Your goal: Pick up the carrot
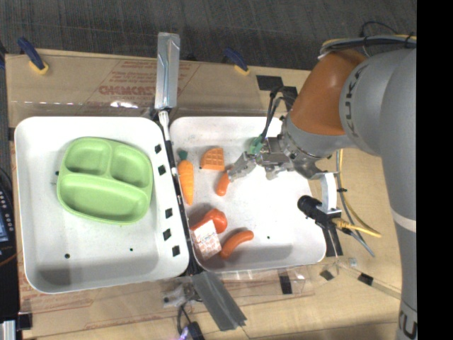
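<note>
The right bin (297, 222) holds the carrot (186, 180), lying lengthwise along its left wall, well left of the end effector (239, 166), whose open fingers hover just above a small orange piece (222, 183)

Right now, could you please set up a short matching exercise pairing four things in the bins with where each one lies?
Things:
1. green plate
2. carrot
3. waffle piece
4. sausage

Places:
A. right bin, against the divider
B. left bin
C. right bin, near the front wall
D. right bin, towards the back, right of the carrot's top

Pairs: 1-B, 2-A, 3-D, 4-C
</note>
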Motion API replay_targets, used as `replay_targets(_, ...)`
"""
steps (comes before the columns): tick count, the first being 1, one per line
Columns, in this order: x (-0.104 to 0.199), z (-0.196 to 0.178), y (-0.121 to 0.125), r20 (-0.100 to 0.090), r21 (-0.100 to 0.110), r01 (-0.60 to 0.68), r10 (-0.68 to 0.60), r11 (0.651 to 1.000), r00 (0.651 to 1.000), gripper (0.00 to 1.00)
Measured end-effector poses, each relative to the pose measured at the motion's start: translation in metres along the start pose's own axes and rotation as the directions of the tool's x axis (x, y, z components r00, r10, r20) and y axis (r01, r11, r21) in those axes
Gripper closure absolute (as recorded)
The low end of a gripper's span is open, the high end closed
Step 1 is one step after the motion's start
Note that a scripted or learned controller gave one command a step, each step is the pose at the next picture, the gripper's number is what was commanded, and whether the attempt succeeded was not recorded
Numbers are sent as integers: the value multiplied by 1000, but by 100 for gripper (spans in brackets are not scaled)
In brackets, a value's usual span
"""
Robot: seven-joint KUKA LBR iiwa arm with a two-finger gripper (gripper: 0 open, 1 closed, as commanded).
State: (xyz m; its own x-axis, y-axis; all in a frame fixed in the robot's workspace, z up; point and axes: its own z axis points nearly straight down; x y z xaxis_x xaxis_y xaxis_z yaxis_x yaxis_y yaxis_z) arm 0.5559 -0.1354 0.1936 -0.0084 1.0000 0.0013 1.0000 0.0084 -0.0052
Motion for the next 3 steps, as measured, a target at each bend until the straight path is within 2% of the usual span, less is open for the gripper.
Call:
replay_targets(1, 13, -12, 101, 2, -4, 126, -126, 992, 992, 0)
replay_targets(2, 35, 45, 92, 2, 0, 364, -364, 931, 931, 0)
replay_targets(3, 36, 77, 27, 1, 0, 785, -785, 619, 619, 0)
